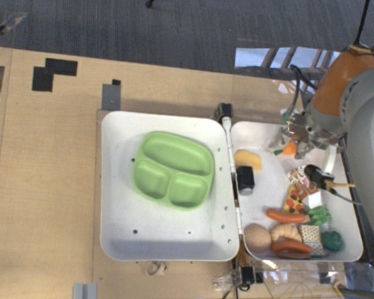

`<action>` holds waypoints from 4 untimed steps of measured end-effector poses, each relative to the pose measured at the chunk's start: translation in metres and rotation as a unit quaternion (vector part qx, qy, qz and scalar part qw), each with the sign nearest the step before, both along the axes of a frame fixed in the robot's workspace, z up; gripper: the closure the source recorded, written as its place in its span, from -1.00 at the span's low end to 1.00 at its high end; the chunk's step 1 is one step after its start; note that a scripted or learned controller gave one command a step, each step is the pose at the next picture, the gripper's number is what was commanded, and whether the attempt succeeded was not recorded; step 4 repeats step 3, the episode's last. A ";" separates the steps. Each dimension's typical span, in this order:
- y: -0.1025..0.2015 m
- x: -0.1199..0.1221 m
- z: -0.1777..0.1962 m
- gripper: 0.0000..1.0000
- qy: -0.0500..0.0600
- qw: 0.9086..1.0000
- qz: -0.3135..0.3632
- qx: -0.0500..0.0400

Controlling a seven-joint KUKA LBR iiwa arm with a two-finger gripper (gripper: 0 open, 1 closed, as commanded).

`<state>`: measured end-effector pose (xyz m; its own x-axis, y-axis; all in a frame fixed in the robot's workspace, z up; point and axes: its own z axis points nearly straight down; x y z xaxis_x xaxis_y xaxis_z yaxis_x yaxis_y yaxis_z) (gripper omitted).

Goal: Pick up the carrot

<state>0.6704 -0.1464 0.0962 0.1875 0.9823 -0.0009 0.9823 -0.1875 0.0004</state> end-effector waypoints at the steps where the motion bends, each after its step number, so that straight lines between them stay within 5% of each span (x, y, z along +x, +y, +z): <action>1: 0.147 0.002 0.094 1.00 -0.007 1.000 -0.024 0.004; 2: 0.052 -0.012 0.056 1.00 0.000 0.999 0.034 -0.002; 3: -0.014 -0.063 -0.008 1.00 -0.005 0.988 0.153 -0.003; 4: -0.014 -0.063 -0.008 1.00 -0.005 0.988 0.153 -0.003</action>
